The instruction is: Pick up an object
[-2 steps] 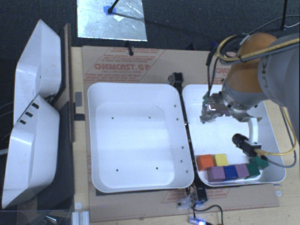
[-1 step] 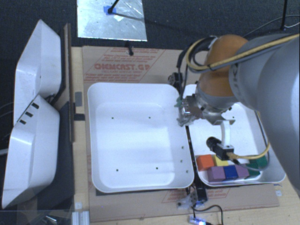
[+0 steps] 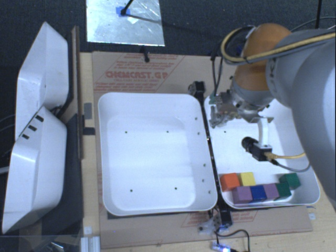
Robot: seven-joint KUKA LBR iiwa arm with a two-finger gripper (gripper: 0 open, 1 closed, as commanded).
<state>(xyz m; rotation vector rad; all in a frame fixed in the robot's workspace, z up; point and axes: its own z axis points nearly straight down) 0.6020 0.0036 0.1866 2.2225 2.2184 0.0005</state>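
Several small blocks lie in a cluster at the near end of the right bin [image 3: 233, 154]: an orange block [image 3: 229, 181], a yellow block [image 3: 247, 179], a purple block [image 3: 242, 194], a blue block [image 3: 258, 192], a lilac block [image 3: 271, 191] and a green block [image 3: 289, 181]. My gripper [image 3: 217, 116] hangs over the far left part of the right bin, close to the divide between the bins. It is well apart from the blocks, and I see nothing in it.
The left bin [image 3: 152, 96] sits beside the right one on a cardboard sheet [image 3: 139, 70]. A black cable fitting [image 3: 254, 147] with a yellow cable hangs off the wrist above the right bin. The grey arm covers the bin's right side.
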